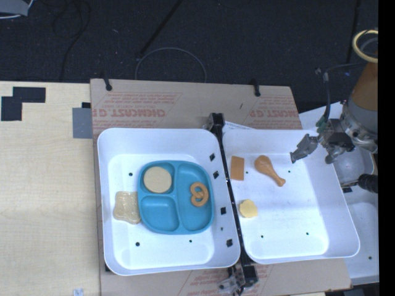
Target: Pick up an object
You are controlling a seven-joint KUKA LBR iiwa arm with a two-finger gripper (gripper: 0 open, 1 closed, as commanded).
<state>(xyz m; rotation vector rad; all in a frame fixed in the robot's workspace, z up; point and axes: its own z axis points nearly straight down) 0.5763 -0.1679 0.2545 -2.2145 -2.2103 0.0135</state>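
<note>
The tan plastic drumstick lies in the right white bin, just left of and a little below the two-finger gripper hanging over the bin's upper right corner. Its long axis slants from upper left down to lower right, thin end nearest the claw. The fingers stand apart, holding nothing and touching nothing

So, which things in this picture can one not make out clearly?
- Gripper, camera view: small and dark against the right bin's wall; whether it is open or shut cannot be told.
- Arm, camera view: cut off by the right edge, so its upper part is hidden.
- Beige piece beside the blue tray in the left bin: too blurred to name.
- Pretzel on the tray: surface detail too small.
</note>
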